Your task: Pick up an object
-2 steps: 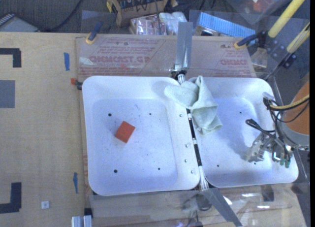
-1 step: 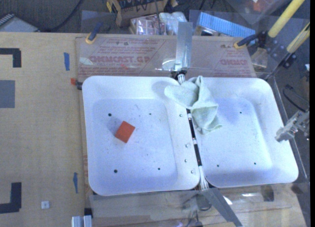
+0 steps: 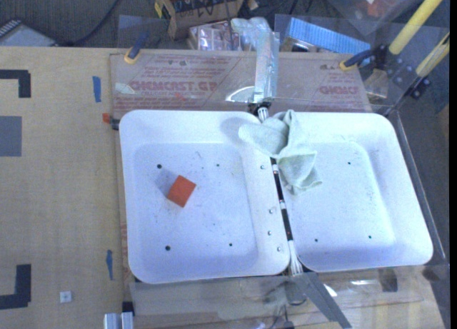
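Observation:
A small orange-red cube [image 3: 181, 191] rests on the floor of the left white bin [image 3: 143, 263], toward its left side. A crumpled pale green cloth [image 3: 289, 150] drapes over the ridge between the two bins at the back, most of it lying in the right bin [image 3: 400, 242].
Clear plastic panels [image 3: 214, 81] stand behind the bins, held by clamps. Cluttered boxes and cables lie beyond them. A wooden benchtop [image 3: 57, 178] with black markers and blue tape extends to the left. A yellow pole [image 3: 421, 10] crosses the upper right.

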`<state>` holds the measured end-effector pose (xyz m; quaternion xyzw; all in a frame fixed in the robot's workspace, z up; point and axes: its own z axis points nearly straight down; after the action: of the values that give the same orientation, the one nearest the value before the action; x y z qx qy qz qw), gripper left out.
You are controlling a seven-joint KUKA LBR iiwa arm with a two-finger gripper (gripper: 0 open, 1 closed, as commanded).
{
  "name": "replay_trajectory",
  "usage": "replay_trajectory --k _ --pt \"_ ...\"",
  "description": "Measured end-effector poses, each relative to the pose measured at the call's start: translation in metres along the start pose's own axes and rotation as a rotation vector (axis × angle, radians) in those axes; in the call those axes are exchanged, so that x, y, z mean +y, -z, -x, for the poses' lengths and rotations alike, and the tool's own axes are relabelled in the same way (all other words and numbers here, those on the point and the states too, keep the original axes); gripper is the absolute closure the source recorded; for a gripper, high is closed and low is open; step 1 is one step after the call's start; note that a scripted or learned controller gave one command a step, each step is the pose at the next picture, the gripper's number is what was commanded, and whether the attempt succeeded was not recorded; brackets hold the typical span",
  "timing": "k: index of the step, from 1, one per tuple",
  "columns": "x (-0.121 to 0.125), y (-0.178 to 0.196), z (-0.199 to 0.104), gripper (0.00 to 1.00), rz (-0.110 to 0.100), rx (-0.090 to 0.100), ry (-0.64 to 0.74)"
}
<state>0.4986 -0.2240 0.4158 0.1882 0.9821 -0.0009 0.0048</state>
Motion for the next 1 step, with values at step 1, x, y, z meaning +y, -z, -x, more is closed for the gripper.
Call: replay_trajectory --k 1 --pt "-0.0057 -0.0899 -0.0161 1.0 0.002 0.004 0.351"
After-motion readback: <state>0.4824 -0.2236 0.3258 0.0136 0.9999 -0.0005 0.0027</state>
